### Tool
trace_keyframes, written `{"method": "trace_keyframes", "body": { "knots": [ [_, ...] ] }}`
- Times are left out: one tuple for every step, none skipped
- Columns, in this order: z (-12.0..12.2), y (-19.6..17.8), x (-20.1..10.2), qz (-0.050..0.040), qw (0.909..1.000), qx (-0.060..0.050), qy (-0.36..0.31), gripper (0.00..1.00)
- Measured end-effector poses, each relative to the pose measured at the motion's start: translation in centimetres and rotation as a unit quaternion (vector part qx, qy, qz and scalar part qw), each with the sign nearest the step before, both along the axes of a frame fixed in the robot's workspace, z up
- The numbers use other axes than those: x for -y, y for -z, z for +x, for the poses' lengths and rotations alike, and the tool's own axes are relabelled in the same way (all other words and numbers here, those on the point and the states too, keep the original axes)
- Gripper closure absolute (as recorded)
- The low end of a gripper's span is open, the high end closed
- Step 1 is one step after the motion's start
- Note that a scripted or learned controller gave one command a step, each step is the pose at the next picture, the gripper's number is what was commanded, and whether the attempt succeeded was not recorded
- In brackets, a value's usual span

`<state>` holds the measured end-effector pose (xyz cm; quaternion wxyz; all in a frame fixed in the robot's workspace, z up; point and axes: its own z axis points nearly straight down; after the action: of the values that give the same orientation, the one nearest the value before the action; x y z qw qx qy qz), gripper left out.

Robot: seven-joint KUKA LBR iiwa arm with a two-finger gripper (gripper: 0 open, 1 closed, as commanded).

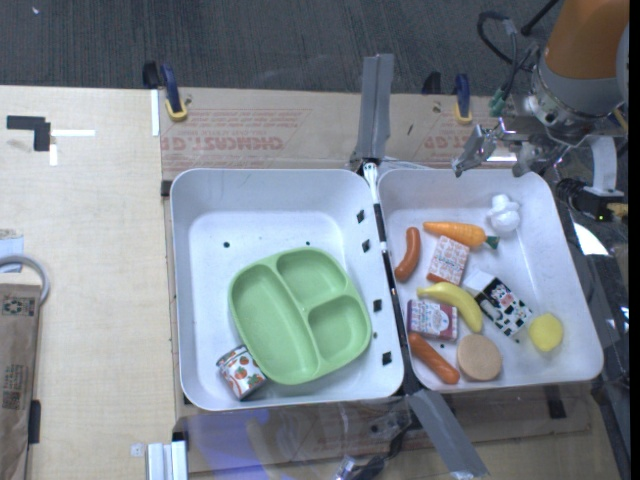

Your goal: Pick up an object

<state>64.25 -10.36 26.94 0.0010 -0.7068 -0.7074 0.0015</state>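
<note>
Tabletop [80,298] first: pale wood, carrying two shallow white bins side by side. Your left bin [200,198] holds a green divided plate [300,313] and, touching its near-left edge, a small patterned can [241,372]. Your right bin [560,368] holds the pickable lot: a banana [452,304], a carrot [455,232], two sausages [408,254] [433,359], a round biscuit-coloured disc [479,358], a lemon [546,332], a black-and-white carton [502,306], two small pink-and-white cartons [448,260] [431,318] and a white lump [503,214] near the far wall.

The arm [595,38] hangs over the right bin's far-right corner, and the claw [505,148] sits above the rim, well apart from every item. You cannot tell whether it is released or clenched; nothing is visibly in it.

I judge the task barely begun: choosing, descending, closing and lifting all remain.

Mirrored red print runs along the cardboard strip [260,128] behind the bins, too blurred to read confidently. The carton labels are too small.
</note>
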Motion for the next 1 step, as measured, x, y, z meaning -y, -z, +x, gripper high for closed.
{"method": "trace_keyframes", "body": {
  "knots": [
    [-2.58,7.92,1.65,0.0004,0.9959,0.001,-0.090,0.00]
  ]
}}
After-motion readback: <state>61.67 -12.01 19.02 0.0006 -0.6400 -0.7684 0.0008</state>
